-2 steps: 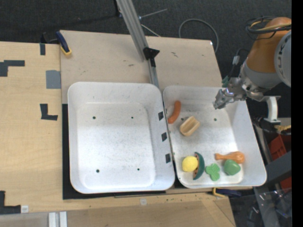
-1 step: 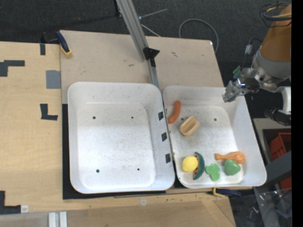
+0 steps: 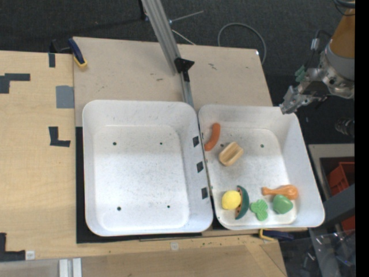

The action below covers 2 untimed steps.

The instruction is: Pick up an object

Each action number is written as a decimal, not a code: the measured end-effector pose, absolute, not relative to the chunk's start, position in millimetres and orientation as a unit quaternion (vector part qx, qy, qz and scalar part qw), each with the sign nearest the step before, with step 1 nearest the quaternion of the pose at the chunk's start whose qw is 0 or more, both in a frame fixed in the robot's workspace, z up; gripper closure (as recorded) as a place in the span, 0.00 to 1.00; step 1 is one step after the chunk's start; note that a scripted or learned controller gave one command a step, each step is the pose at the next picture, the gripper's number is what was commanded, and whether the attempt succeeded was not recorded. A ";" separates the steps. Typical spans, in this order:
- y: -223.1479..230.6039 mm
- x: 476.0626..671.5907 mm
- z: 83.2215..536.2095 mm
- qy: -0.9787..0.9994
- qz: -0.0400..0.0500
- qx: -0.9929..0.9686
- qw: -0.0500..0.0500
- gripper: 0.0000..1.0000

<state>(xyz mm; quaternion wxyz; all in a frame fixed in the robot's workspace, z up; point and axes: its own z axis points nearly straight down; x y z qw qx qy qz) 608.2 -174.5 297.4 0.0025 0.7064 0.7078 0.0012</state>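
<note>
The right bin [image 3: 300,149] holds several toy foods. An orange sausage [image 3: 213,136] lies near its left wall, with a tan bread roll [image 3: 230,153] just to the right of it. Along the bin's front sit a yellow lemon [image 3: 231,199], a dark green curved piece [image 3: 243,202], a light green piece [image 3: 260,209], a green pepper [image 3: 282,204] and an orange carrot-like piece [image 3: 281,191]. My gripper [image 3: 290,104] hangs above the bin's far right corner, away from all of them, and nothing shows in it.
The left bin [image 3: 138,166] stands beside the right one. A slanted metal rail [image 3: 164,33] runs down to the gap between the bins. A loose cable [image 3: 242,36] lies on the board behind. The bench's front edge is close below the bins.
</note>
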 end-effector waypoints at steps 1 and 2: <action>-122.5 592.8 294.3 0.709 0.000 0.705 -0.001 1.00; -67.5 592.6 277.3 0.709 -0.001 0.705 -0.002 1.00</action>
